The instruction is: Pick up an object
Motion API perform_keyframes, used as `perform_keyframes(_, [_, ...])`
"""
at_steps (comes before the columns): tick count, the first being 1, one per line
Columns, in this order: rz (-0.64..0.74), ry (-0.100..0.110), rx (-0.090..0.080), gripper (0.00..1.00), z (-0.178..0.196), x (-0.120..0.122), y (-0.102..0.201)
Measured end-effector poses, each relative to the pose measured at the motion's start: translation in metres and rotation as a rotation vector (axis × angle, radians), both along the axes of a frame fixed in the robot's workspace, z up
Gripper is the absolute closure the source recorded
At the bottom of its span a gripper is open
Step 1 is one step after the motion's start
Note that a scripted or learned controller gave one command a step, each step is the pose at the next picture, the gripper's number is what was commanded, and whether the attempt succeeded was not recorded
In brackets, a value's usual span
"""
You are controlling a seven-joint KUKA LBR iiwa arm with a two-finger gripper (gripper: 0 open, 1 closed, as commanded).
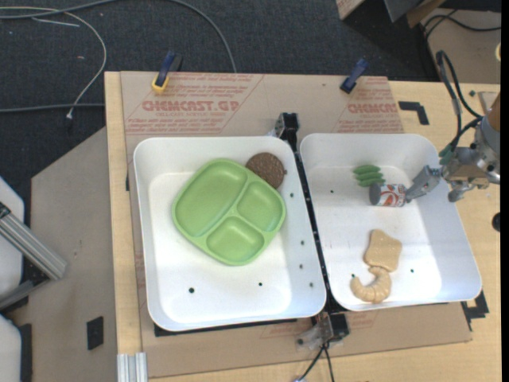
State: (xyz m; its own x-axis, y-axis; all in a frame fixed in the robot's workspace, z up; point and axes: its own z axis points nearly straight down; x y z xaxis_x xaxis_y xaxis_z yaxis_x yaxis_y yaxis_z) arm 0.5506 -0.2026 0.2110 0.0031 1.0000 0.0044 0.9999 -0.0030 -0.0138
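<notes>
Two white bins are set side by side on a board. In the left bin point(159, 285) a green tray point(229, 210) with three compartments is laid; a brown disc point(266, 166) is tucked against its upper right edge, partly hidden by it. In the right bin point(445, 253), a green item point(367, 173) is seen near the top, too small to identify. Just below it a red-and-white can point(387, 195) lies on its side. Lower down, a tan slab point(383, 249) touches a curled pastry point(372, 286). The gripper point(413, 189) is seen at the can's right end; one grey finger point(424, 182) reaches it, but open or closed cannot be told. The arm is cut off at the right edge.
</notes>
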Motion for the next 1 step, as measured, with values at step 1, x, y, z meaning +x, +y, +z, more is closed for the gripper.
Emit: perform_keyframes(1, [0.003, -0.013, -0.003, 0.00, 0.0066, 0.0030, 0.0004])
